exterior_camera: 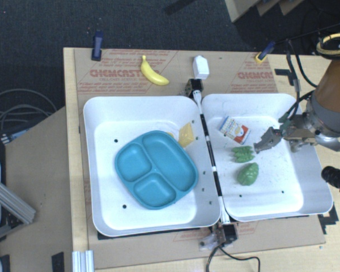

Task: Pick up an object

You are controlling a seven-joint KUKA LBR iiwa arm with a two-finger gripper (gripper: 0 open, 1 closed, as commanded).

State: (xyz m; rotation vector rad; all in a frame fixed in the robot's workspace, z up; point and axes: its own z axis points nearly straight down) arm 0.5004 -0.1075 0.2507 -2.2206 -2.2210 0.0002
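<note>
You have the gripper (pixel 267 141) over the right bin (pixel 306 200), its jaw gap unreadable, nothing visibly held, with the green leafy piece (pixel 243 153) just left of its fingertips.

End effector (pixel 270 139) beside green pieces (pixel 243 153) — right bin (pixel 306 200).

I see one fixed camera above the bench (pixel 73 152), angled down, both white bins (pixel 102 208) framed, moderately close.
</note>
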